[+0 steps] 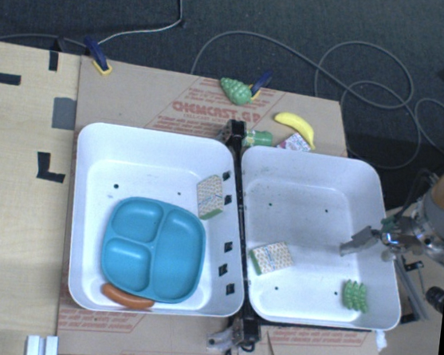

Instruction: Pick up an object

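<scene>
In the right bin (pixel 319 170) a small patterned block (pixel 271 257) with a green edge lies near the left wall. A green knobbly toy (pixel 354 295) rests in that bin's front right corner. My gripper (pixel 358 244) reaches in over the right rim, above and a little left of the green toy, well right of the block. Nothing shows in its grasp. The left bin (pixel 129 149) holds a blue divided plate (pixel 153 249), an orange sausage-shaped toy (pixel 127 298) at the plate's front edge, and a second patterned block (pixel 212 195) against the right wall.
Behind the bins on the cardboard lie a green toy (pixel 236 91), a yellow banana (pixel 295 127) and a small packet (pixel 294 143). Cables loop over the dark floor at the back. The arm's wrist (pixel 428 230) hangs over the right bin's right rim.
</scene>
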You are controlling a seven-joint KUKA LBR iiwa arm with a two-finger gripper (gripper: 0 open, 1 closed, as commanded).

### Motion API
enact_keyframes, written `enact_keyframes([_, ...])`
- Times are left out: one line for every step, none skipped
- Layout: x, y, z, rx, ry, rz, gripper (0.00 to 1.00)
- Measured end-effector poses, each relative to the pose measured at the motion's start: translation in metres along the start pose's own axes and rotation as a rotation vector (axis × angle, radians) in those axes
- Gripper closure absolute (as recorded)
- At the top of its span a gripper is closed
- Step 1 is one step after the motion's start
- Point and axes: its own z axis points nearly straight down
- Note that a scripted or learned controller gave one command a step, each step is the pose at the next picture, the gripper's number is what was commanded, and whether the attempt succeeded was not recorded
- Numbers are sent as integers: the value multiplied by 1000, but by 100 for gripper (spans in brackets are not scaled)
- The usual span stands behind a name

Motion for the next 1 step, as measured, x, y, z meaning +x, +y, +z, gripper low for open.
enact_keyframes([43,16,105,-4,0,-1,0])
